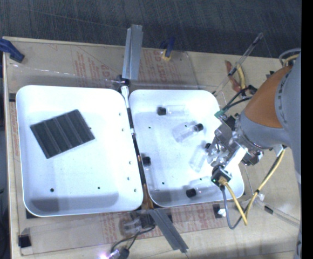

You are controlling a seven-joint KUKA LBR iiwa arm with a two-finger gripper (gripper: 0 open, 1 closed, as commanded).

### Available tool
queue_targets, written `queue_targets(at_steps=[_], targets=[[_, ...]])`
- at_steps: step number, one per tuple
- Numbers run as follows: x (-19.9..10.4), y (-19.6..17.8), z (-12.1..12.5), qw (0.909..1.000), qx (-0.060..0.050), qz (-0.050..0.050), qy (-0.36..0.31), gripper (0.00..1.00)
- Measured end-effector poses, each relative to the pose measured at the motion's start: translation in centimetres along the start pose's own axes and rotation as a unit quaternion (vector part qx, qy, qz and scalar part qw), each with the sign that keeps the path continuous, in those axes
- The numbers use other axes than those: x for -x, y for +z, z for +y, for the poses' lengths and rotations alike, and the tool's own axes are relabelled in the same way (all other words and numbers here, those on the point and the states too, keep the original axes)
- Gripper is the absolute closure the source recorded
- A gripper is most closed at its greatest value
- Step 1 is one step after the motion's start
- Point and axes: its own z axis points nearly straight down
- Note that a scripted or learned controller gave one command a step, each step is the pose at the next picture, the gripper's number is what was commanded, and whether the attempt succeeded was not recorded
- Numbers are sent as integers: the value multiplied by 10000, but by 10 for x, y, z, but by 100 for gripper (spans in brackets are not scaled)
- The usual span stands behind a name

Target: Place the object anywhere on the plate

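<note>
A dark grey ribbed plate [62, 133] lies flat in the left bin [32, 198], toward its back left. Several small clear bottles with black caps lie in the right bin [167, 198]: one at the back [171, 110], one in the middle [185, 131], one toward the right [199, 157] and one by the front wall [197, 190]. My gripper [219, 156] hangs low over the right side of the right bin, right beside the right-hand bottle. Glare and the clear plastic hide whether it touches that bottle.
A small black-capped piece [145, 161] lies by the right bin's left wall. The ridge between the bins [133, 139] runs front to back. Yellow and black cables [237, 209] hang off the wrist over the bench's front right. Clamps and a metal bar [132, 50] stand behind the bins.
</note>
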Motion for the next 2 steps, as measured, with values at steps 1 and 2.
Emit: queue_targets(at_steps=[1, 2], targets=[[-91, -37, -29, 9781, 8, -1, 2080, 100], [-171, 21, -34, 9748, 0, -10, 2232, 100]])
